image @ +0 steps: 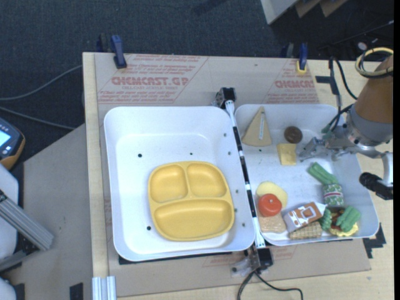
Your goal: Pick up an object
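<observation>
Toy food pieces lie in the right white bin (pixel 369 227): a tan wedge (pixel 257 130), a brown round piece (pixel 292 134), a yellow square (pixel 287 154). Reaching in from the right, the grey arm (pixel 369 114) sets its end effector (pixel 310 149) low beside the yellow square; its opening cannot be made out.

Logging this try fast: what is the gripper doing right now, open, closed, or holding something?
Gripper: low in the right bin, beside the yellow block; open or closed cannot be told, and nothing is seen held.

Dark carpet floor (pixel 94 11); wooden bench (pixel 187 74)
</observation>
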You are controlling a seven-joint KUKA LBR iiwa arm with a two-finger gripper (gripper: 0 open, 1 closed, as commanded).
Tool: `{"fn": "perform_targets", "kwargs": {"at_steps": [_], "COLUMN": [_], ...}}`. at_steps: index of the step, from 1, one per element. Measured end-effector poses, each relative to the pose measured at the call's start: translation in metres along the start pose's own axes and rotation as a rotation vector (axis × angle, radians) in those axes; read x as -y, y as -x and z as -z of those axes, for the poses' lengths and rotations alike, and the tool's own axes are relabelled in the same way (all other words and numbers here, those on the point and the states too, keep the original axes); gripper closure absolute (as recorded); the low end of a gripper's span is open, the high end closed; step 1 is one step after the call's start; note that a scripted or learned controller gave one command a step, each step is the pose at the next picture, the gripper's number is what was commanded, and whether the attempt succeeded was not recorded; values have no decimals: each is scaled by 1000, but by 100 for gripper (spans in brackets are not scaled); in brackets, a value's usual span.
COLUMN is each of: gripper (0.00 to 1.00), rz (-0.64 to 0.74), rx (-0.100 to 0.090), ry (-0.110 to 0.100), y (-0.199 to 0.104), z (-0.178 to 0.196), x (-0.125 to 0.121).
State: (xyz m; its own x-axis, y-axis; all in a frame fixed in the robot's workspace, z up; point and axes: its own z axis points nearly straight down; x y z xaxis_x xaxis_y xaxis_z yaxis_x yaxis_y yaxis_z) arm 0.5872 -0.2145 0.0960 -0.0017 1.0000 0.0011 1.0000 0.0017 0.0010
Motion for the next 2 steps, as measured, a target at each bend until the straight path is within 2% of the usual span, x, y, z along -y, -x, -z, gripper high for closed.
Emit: {"fn": "perform_targets", "kwargs": {"at_steps": [1, 2], "gripper": [0, 100], "rz": [-2, -1], "rx": [-4, 0], "ry": [-5, 0], "y": [0, 1], "z": [-12, -1], "x": [47, 45]}}
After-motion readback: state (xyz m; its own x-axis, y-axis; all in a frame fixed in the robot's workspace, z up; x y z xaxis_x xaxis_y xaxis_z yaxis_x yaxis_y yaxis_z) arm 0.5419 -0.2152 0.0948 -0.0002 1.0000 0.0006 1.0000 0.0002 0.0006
